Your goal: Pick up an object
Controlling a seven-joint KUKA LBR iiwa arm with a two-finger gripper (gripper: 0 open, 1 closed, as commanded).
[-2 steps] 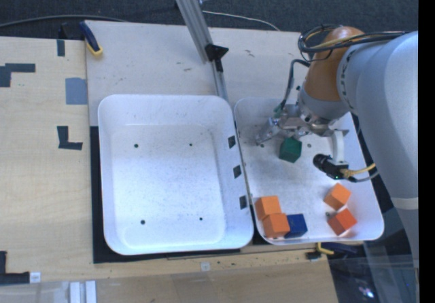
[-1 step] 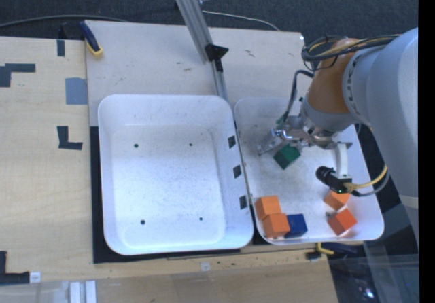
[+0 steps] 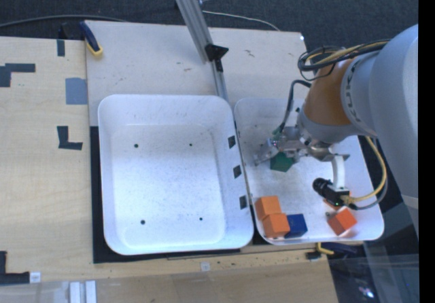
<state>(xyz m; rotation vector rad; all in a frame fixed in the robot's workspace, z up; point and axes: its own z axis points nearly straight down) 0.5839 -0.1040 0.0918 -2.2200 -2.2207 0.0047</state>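
two shallow white bins sit side by side on the bench (image 3: 47, 159). the left bin (image 3: 109, 115) holds nothing but dark specks. the right bin (image 3: 262, 115) holds a green block (image 3: 281, 164) near its middle, two orange blocks (image 3: 272, 217) stacked close at the front edge with a blue block (image 3: 296, 225) touching them on the right, and another orange block (image 3: 342, 221) at the front right corner. the gripper (image 3: 285, 151) hangs right over the green block, touching or just above it; whether it is spread or closed i cannot tell. the green block looks roughly cubic and tilted, with no clear long axis
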